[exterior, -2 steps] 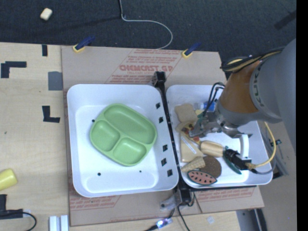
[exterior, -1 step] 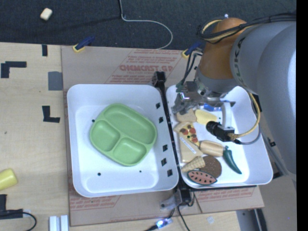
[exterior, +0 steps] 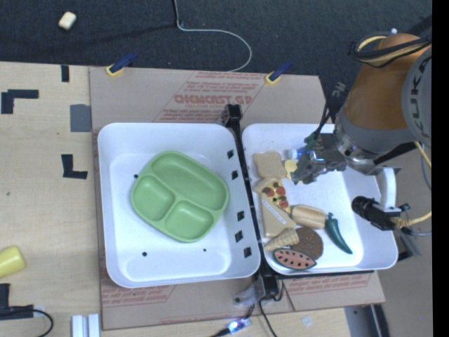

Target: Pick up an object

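My gripper (exterior: 306, 168) hangs over the upper middle of the right bin (exterior: 372, 258), just right of a tan bread slice (exterior: 266, 164) and a small yellow piece (exterior: 290, 166). Below it lie a pizza slice (exterior: 275, 194), a bread roll (exterior: 307, 216), a green chili pepper (exterior: 337, 233), a brown cookie (exterior: 309, 244), an ice cream cone (exterior: 282, 239) and a watermelon slice (exterior: 293, 260). I see nothing between the fingers.
The left bin (exterior: 112, 188) holds a green divided plate (exterior: 180, 196). A black clamp divider (exterior: 242, 188) runs between the bins. A yellow object (exterior: 10, 261) lies on the bench at far left, and a cable (exterior: 210, 27) crosses the dark floor at the back.
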Robot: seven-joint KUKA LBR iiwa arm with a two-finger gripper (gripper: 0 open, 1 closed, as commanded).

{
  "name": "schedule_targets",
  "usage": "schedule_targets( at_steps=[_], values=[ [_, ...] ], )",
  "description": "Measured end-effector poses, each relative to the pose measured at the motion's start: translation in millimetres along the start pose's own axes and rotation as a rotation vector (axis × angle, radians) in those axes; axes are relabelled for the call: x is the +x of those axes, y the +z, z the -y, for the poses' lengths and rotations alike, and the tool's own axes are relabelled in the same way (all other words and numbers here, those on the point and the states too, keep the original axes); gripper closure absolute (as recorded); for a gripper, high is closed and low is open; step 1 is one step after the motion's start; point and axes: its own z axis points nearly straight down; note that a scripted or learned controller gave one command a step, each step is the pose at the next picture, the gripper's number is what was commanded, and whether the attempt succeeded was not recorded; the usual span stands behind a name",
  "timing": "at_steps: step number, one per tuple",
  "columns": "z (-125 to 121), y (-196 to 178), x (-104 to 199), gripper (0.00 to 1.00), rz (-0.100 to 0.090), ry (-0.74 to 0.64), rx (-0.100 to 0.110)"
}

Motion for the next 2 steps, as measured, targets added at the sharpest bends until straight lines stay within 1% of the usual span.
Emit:
schedule_targets(
  at_steps=[1, 2],
  values=[
    [-18, 77, 62, 1.00, -0.003, -0.010, 0.011],
    [29, -73, 31, 1.00, -0.001, -0.003, -0.010]
  ],
)
